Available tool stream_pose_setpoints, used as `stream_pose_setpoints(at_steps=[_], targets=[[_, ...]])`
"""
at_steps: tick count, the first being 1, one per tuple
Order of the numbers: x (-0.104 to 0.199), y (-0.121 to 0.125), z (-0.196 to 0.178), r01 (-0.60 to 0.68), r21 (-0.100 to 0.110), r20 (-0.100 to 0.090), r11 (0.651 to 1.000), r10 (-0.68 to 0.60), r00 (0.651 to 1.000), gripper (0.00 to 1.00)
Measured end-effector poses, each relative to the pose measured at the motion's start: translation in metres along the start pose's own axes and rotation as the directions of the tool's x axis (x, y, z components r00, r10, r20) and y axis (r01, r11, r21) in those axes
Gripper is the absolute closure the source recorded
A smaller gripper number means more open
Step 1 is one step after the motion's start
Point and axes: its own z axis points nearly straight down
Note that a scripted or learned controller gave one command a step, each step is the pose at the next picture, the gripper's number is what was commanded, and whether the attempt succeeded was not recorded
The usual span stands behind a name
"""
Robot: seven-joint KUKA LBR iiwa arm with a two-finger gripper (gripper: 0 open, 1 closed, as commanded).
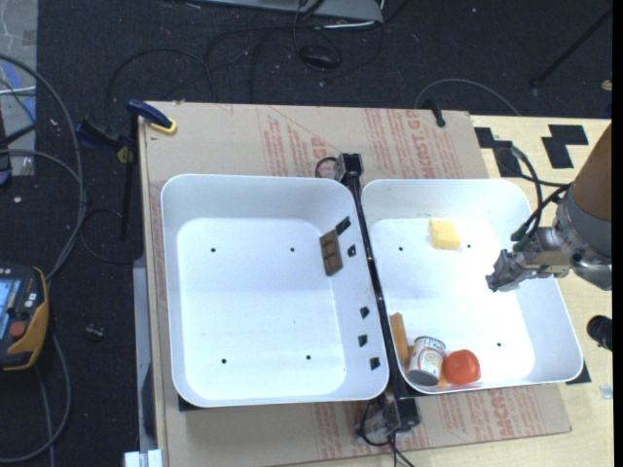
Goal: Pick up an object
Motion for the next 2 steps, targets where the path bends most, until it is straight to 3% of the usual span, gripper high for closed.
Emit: stream_pose_setpoints(at_steps=[1, 2], targets=[[-0.002, 0.000, 0.000, -0.003, 0.000, 0.001, 1.000, 0.003, 1.000, 0.00], [0.036, -0.006, -0.038, 0.000, -0.004, 0.001, 1.000, 0.000, 1.000, 0.00]])
